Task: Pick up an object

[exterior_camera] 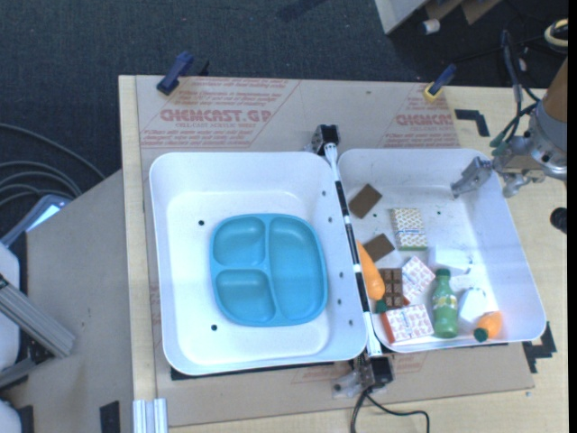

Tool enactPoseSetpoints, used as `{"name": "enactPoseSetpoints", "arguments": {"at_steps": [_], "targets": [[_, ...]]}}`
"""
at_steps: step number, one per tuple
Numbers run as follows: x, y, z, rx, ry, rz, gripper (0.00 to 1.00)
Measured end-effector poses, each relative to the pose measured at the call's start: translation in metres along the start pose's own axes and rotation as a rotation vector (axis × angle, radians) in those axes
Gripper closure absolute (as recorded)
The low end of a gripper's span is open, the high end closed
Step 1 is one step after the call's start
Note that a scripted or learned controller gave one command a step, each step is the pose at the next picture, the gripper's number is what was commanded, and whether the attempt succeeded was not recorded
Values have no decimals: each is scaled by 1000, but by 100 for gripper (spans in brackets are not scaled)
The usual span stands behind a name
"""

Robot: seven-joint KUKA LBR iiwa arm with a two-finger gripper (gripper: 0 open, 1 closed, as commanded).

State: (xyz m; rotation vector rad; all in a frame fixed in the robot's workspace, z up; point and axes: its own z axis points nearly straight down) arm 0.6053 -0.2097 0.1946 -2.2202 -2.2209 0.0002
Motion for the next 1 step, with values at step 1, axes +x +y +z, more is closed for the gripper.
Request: {"name": "enactPoseSetpoints", "arguments": {"at_steps": [1], "targets": [[81, -52, 85, 1, 1, -2, 0]]}}
